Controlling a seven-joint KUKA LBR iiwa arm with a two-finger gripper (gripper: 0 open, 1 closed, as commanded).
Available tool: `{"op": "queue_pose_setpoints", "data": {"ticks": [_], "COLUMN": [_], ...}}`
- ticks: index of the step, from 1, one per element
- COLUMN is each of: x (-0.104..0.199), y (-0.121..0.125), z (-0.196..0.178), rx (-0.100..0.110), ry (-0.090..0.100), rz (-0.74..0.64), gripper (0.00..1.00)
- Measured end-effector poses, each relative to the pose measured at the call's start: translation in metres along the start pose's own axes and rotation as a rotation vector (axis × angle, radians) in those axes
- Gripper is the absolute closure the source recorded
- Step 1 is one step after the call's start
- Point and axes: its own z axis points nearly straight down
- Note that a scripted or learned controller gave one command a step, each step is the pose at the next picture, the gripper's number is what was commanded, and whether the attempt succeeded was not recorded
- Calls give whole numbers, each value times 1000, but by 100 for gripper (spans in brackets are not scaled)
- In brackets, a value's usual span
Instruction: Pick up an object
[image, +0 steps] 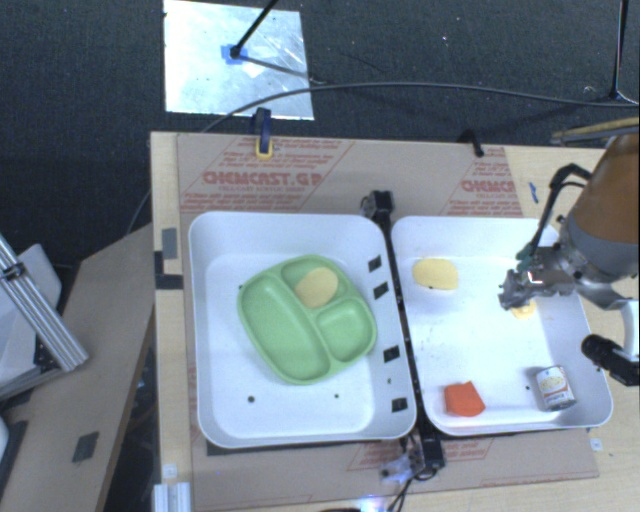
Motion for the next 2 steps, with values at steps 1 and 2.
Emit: {"op": "queue_pose_setpoints", "data": {"ticks": [1, 2], "x": [52, 105], "y": [0, 2], "z": [9, -3], "rx": [0, -2], "ry": [1, 0], "rz": [-1, -1], "gripper": [100, 100]}}
